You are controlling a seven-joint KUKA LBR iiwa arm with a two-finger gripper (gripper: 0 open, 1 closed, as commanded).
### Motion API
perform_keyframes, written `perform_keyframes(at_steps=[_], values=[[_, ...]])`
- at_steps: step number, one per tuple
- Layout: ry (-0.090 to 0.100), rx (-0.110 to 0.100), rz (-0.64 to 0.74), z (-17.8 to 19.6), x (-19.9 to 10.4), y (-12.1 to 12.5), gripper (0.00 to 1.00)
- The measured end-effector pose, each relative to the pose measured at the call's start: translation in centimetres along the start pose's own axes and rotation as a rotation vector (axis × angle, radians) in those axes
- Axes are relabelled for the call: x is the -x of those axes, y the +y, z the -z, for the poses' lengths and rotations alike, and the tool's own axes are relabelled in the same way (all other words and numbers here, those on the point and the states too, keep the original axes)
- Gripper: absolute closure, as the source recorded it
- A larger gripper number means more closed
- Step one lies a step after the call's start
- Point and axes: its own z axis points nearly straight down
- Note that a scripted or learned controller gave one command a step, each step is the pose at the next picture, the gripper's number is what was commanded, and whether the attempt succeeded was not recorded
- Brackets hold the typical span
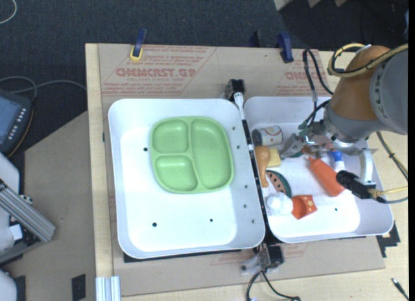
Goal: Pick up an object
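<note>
The right bin (363, 218) holds several small items. An orange carrot-like piece (324, 175) lies near its middle, with a red piece (303, 206) and a white lump (279, 204) in front of it. Along the left wall are a watermelon-slice toy (279, 181), a tan rounded item (262, 157) and a small yellow block (273, 158). A small tin (269, 135) sits at the back left. My gripper (299, 146) hangs low over the back middle of this bin, just right of the yellow block and above the carrot's upper end. I see nothing clearly held.
The left bin (130, 215) carries a green divided plate (192, 154). A blue and white item (337, 159) lies beside the wrist. The grey arm with its orange band (353, 95) and cables covers the right bin's back right corner. Clamps (137, 52) sit on the bench's far edge.
</note>
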Motion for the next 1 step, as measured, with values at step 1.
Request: perform_keyframes(at_steps=[1], values=[[-0.002, 0.007, -0.001, 1.36, 0.07, 0.15, 1.0]])
